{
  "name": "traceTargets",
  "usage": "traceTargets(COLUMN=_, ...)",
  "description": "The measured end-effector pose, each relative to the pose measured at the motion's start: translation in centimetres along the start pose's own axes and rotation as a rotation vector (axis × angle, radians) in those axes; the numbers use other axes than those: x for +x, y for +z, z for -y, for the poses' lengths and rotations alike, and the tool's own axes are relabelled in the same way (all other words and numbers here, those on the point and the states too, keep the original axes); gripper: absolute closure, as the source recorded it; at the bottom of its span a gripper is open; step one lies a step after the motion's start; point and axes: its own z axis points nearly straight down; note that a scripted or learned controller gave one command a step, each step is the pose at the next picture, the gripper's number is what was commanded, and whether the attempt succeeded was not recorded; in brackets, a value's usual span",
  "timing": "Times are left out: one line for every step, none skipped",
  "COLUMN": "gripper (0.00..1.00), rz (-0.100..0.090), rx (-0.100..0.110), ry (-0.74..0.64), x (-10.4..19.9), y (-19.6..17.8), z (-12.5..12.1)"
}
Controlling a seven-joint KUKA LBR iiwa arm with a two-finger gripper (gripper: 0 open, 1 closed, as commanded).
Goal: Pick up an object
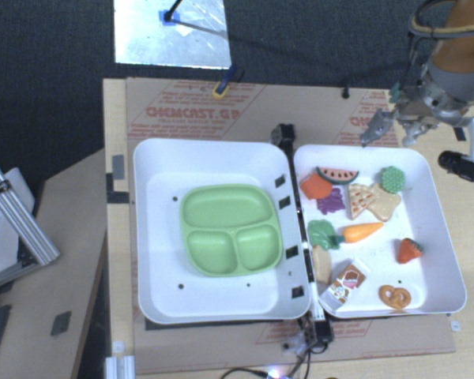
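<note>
Camera view shows me the gripper (389, 130) in the upper right of the frame, hanging just past the far rim of the right bin (446, 235). Its two fingers point down with a visible gap between them and nothing in that gap, so I read it as open and empty.

The things I could pick all lie in that right bin: a watermelon slice (337, 174) and a green round piece (393, 179) near the top, an orange-red piece (316, 186) and a bunch of purple grapes (330, 202) left of them, a pizza slice (362, 200) overlapping a piece of toast (385, 204), then a carrot (363, 231), a strawberry (409, 250), a pretzel (394, 296) and a small carton (344, 283) lower down. The left bin (154, 235) holds a green divided plate (229, 229).

I judge these to be toy foods: light, stiff, probably smooth and a bit slippery, not fragile. The carrot looks like the easiest target. It lies apart from its neighbours on its right half, so I would close across its thick middle, fingers set square to its length. The flat pieces near the top sit low and crowded, so fingers might skid off them.
</note>
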Motion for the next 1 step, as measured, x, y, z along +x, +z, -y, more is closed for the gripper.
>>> traceTargets(gripper=0.0, rz=0.002, rx=-0.012, ry=-0.002, x=0.04, y=-0.81, z=-0.2)
